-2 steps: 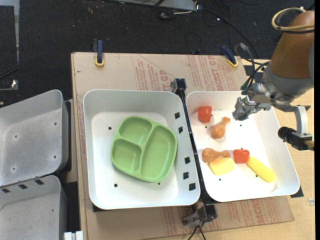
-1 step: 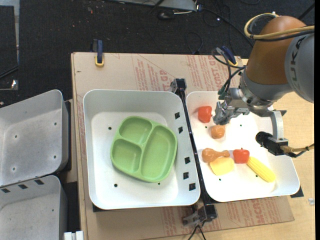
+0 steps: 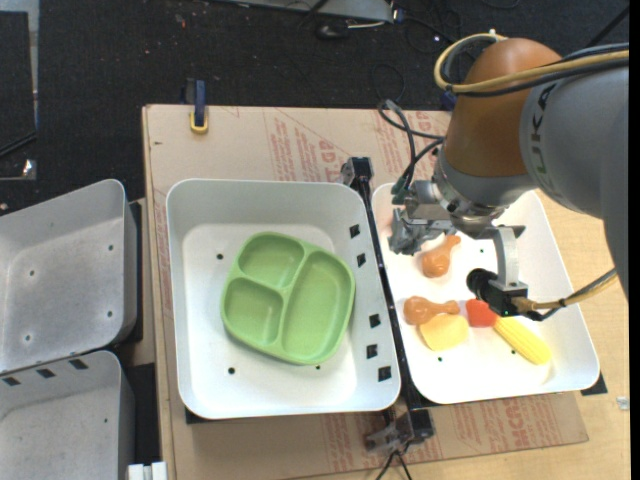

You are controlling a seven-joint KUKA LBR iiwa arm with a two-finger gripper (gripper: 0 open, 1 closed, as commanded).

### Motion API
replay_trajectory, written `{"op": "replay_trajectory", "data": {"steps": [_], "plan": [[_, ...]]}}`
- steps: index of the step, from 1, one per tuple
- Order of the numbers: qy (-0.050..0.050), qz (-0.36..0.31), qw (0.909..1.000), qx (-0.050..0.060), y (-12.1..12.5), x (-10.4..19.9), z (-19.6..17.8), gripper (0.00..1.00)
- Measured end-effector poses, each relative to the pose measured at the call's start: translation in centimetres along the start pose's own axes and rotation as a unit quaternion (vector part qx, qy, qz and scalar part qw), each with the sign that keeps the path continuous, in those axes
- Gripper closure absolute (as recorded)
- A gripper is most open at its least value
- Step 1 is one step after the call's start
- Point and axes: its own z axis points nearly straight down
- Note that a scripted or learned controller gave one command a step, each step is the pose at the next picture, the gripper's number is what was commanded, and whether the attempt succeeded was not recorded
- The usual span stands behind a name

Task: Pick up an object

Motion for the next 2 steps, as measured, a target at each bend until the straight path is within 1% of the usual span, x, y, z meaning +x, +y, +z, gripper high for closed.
{"op": "replay_trajectory", "data": {"steps": [1, 2], "plan": [[0.0, 0.0, 1.0, 0.0, 0.2, 4.6, 0.7, 1.0], [0.0, 0.0, 1.0, -0.001, -0.4, 9.7, -0.4, 1.0]]}}
